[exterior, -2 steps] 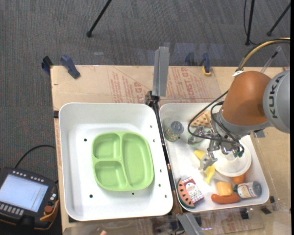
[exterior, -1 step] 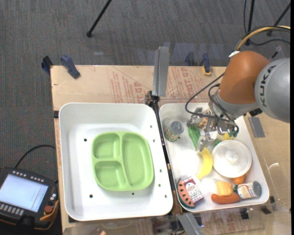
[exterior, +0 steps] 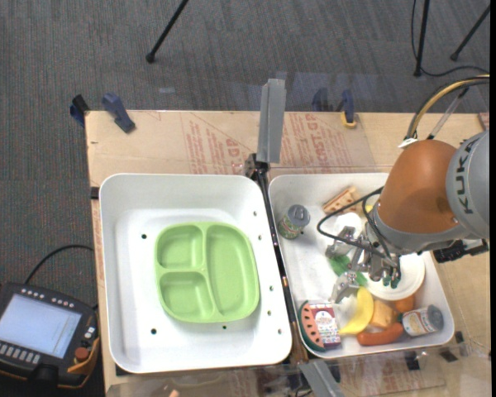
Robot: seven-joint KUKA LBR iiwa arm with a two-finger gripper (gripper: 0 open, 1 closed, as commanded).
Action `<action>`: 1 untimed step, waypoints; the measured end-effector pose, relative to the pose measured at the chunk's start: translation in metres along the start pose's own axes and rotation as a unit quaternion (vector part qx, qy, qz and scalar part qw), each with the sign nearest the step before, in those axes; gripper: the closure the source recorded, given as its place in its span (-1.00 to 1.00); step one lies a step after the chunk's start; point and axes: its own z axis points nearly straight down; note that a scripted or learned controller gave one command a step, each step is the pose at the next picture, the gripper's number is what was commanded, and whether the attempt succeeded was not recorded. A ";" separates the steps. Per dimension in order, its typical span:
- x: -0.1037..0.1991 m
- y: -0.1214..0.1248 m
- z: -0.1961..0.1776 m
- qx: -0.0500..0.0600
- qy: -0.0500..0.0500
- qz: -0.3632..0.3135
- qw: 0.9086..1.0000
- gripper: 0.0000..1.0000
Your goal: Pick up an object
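Note:
The right bin (exterior: 302, 263) holds several toy foods: a small tin can (exterior: 295, 219), a wedge of bread or cracker (exterior: 340, 199), a yellow banana (exterior: 360, 311), a watermelon slice with a red box (exterior: 321, 325), a red sausage (exterior: 381, 335), a small jar (exterior: 419, 321) and a white plate (exterior: 407, 278). My gripper (exterior: 353, 281) hangs over the middle of this bin, just above the banana and beside a green piece (exterior: 339, 262). Nothing shows clearly between its fingers.
The left bin (exterior: 124, 222) holds a green divided tray (exterior: 207, 271). A grey upright post (exterior: 271, 126) stands at the back between the bins. A teach pendant (exterior: 37, 329) lies on the floor at lower left. Blue clamps (exterior: 116, 110) grip the bench's back edge.

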 end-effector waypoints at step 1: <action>-0.006 0.047 0.000 0.000 0.000 0.060 0.998 -1.00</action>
